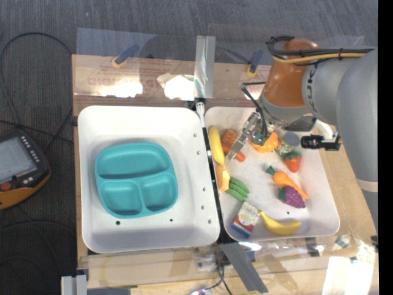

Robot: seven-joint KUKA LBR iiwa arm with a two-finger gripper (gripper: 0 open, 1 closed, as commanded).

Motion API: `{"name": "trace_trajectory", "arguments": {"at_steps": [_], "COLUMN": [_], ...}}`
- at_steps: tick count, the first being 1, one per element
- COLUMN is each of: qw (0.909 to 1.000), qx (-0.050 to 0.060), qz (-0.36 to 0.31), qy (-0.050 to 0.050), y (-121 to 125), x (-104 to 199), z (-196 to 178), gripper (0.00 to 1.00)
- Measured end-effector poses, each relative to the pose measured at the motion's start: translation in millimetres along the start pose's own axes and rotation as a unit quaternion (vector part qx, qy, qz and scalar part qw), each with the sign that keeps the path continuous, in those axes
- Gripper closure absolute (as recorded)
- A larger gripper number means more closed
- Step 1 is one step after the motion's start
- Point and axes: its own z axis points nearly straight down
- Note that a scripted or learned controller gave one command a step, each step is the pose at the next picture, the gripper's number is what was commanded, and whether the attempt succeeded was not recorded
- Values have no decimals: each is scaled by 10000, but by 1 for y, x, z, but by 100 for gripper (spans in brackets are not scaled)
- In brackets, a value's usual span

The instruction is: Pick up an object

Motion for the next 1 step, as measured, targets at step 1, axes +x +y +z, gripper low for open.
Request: {"name": "trace_trajectory", "arguments": {"at_steps": [1], "qw": [9999], "qx": [15], "qz": [-112], "qy": [71], "y": [60], "x": [38], "z": [-85], "gripper": [100]}}
